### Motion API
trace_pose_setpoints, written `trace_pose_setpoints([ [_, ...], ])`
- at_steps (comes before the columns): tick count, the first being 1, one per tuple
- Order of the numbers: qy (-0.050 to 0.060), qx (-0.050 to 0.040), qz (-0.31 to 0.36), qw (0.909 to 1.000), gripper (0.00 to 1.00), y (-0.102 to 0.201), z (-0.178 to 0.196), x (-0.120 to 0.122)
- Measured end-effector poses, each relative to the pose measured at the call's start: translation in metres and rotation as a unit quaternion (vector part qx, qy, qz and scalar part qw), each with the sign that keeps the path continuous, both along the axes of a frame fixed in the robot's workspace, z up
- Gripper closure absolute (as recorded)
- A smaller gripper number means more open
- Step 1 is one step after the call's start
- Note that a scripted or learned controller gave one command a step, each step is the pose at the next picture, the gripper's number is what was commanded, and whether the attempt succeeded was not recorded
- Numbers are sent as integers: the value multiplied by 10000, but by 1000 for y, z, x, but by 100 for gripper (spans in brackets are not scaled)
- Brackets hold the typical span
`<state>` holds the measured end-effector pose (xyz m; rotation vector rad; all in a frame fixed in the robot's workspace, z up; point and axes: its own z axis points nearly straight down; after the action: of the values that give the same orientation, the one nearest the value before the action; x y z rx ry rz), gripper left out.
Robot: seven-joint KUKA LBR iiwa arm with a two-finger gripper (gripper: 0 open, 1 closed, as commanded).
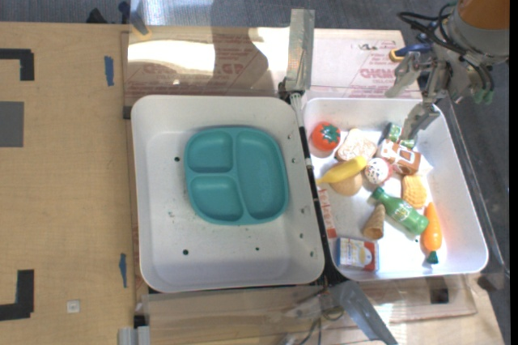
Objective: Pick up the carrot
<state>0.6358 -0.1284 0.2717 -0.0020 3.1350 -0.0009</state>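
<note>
Approach step, I'd say: the gripper (422, 104) hangs released over the bin's far edge; next it must reach the carrot (433, 228) near-right.

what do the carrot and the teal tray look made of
Carrot: probably moulded plastic, smooth orange body with a green tip and a slight sheen, toy-like. Teal tray: likely matte plastic, one even colour, with rounded moulded compartments.
</note>
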Motion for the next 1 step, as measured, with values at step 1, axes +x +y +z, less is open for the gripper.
trace_pose_setpoints([
  [1, 41, 5, -17, 10000, 0, -39, -87, -50],
])
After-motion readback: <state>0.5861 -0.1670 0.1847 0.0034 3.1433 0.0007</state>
